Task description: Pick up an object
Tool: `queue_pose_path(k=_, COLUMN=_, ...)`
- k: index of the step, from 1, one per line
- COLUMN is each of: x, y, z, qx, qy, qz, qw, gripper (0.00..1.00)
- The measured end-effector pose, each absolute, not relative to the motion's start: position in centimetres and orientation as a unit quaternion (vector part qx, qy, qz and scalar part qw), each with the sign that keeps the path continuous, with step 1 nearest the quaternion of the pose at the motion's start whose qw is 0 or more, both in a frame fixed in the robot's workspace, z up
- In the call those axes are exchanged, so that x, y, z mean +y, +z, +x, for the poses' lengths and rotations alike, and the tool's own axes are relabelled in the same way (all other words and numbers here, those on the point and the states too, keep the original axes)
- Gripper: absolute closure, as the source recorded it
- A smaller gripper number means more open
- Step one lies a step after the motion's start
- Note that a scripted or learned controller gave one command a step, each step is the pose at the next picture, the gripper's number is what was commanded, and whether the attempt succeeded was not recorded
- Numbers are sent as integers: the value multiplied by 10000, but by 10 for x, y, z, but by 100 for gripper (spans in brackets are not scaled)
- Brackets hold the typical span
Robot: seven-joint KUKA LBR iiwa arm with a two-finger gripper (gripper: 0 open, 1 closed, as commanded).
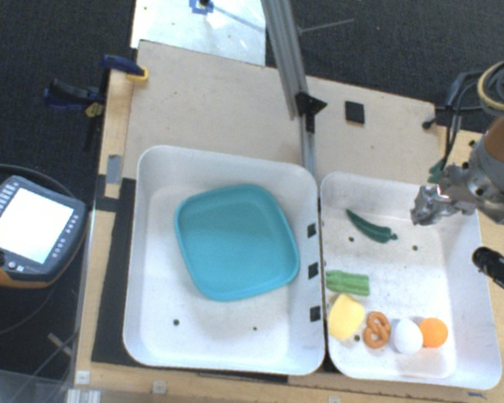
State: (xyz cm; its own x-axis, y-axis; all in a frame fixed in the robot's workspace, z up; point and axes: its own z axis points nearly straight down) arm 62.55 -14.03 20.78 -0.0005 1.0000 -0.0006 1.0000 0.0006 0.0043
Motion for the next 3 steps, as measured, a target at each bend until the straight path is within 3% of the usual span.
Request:
queue_pose_path(k=1, x=-150, y=258, z=625, qx=7072, qy=15, qz=7070, qw=22, gripper=100)
queue_pose_path(k=3, x=-53, y=247, z=586, qx=7088, qy=7, qz=7054, qw=-1, gripper=100)
